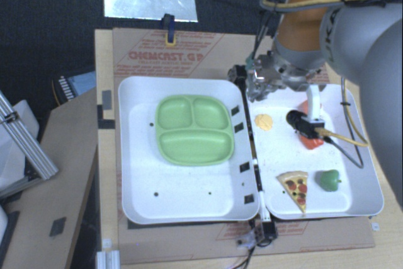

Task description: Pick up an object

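We count two white bins side by side on the table point(72, 154), one plate, and four small things. The left bin point(135, 154) holds a single green plate point(194, 130) with three compartments, two small ones toward 12 o'clock and one wide one toward 6 o'clock. All three compartments are bare.

The right bin point(360, 193) holds the four small things. One yellow disc point(264, 122) lies at about 10 o'clock in the bin, near the wall shared with the left bin. One red-orange piece point(312, 142) sits near the bin's middle, partly hidden by robot parts, so we cannot tell its shape. One pizza slice point(296, 188) lies at about 7 o'clock, and one green pepper point(329, 180) just beside it, toward 3 o'clock from the slice.

The slice lies flat, crust toward 12 o'clock and tip toward 6 o'clock, and its long axis runs along that line.

The end effector point(258, 88) hangs over the right bin's 11 o'clock corner, near the yellow disc. We cannot tell whether it is wide or narrow, and we see nothing held in it.
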